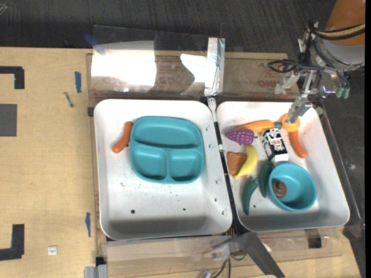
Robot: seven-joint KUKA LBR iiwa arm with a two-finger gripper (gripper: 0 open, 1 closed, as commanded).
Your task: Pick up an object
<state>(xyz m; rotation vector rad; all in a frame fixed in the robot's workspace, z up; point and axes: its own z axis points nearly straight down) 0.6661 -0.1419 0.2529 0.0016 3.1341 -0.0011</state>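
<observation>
wooden bench (40, 172), two white bins (110, 201), black-and-white carton (274, 142) label unreadable, pincer (297, 112) grip unclear

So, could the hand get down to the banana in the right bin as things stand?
Probably yes: the banana lies uncovered from above, though the purple toy and brown piece crowd it. The hand hovers nearby.

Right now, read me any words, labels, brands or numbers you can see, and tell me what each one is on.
None can be read.
Black-and-white carton in the right bin: its print is too blurred to read.
Cardboard behind the bins: faint reddish lettering, too blurred to read.
Small white tag on the bench: a mark on it, too small to read.
</observation>
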